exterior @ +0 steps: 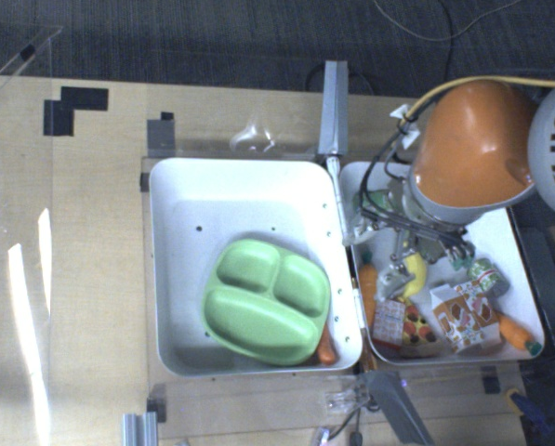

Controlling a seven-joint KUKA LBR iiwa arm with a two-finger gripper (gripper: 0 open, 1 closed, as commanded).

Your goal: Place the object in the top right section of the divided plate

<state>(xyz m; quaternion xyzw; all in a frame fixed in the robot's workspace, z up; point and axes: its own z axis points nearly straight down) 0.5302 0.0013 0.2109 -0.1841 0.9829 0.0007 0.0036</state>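
In the left white bin (179,203), toward its near right corner, lies the green moulded plastic divided plate (266,300): two small sections along its far side, one long section along its near side. Its top right section (302,282) sits close to the bin's right wall. An orange carrot-like piece (325,347) is wedged at the plate's near right edge, against the bin's near wall.

Across the shared rim, the right white bin (521,249) holds a clutter of toy groceries. A yellow banana-shaped toy (409,275) stands roughly mid-bin, long axis running far-to-near. Just beside it, a small printed packet (389,321) near the bin's left wall, a larger printed carton (463,316) to the right, and an orange carrot toy (517,333) in the near right corner.

The grey arm's two-finger gripper (415,249) hangs directly over the banana toy, under the orange wrist band (468,147). Cables and linkage hide the fingertips; how wide they stand, and whether anything is caught between them, cannot be told.

Key relation: the target section lies left of the gripper and slightly nearer the bench's near edge, past the rim between the bins. Judged step: picking, not yet carrying.
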